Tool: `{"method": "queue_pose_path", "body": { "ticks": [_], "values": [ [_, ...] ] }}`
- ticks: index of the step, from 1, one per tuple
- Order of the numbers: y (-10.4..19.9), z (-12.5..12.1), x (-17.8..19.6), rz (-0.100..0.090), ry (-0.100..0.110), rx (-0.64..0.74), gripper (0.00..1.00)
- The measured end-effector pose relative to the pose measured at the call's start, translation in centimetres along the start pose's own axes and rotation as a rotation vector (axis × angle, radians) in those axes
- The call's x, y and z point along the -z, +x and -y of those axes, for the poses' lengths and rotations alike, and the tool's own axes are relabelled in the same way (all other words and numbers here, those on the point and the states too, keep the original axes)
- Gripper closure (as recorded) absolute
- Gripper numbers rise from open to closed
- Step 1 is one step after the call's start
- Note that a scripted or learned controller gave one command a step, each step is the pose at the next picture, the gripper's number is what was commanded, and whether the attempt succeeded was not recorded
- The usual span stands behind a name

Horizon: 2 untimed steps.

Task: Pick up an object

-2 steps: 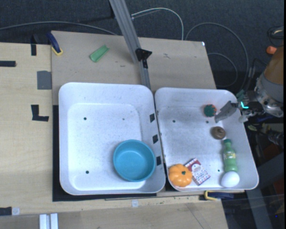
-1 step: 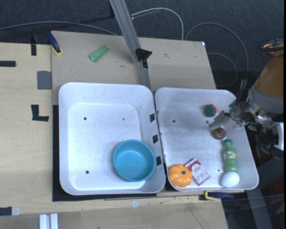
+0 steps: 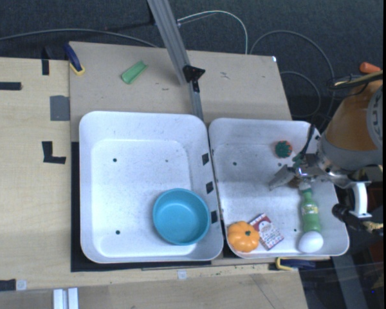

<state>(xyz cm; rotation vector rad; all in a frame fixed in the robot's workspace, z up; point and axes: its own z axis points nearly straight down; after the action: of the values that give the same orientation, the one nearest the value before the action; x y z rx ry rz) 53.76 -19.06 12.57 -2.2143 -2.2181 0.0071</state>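
Observation:
My gripper (image 3: 288,180) hangs over the right side of the right bin (image 3: 244,140), open, with nothing between its fingers. One finger (image 3: 278,179) points left; the other is just above the top of a green bottle (image 3: 309,214), which lies along the bin's right wall with its white cap (image 3: 311,241) at the near end. A small dark green round object (image 3: 282,149) rests on the bin floor behind the gripper. An orange pumpkin-shaped toy (image 3: 244,236) and a red-and-white packet (image 3: 267,231) lie at the bin's front edge.
A blue bowl (image 3: 180,215) sits in the left bin (image 3: 116,140) near its front right corner. A grey pole (image 3: 174,37) slants across the bench behind the bins. A green block (image 3: 133,73) lies on the bench at the back left.

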Motion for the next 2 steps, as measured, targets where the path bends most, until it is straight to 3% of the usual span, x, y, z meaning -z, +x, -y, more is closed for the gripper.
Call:
{"method": "queue_pose_path", "body": {
  "ticks": [1, 2],
  "values": [
    [0.0, -0.1, -3.8, 0.004, -0.008, 0.000, 0.00],
    [0.1, -0.1, -2.7, 0.002, -0.008, 0.001, 1.00]
  ]
}}
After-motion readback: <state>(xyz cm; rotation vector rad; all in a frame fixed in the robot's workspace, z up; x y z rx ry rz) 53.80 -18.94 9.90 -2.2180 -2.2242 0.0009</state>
